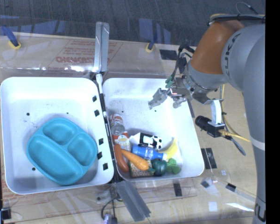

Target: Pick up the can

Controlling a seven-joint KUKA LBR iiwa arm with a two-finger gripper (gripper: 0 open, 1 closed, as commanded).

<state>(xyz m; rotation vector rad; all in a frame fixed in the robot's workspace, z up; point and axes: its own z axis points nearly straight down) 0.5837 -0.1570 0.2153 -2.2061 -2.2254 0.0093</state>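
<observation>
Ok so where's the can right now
The can lies in the right bin, against its left wall beside the divider, just above the carrot and the pile of toy food, and apart from the gripper.

Floor (60, 3): dark grey carpet, ribbed.
Table (130, 55): tan top under a clear sheet, blue tape at corners.

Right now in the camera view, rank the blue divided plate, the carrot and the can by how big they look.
1. blue divided plate, clearly largest
2. carrot
3. can, though it looks close to the carrot, so that order is unsure.
</observation>
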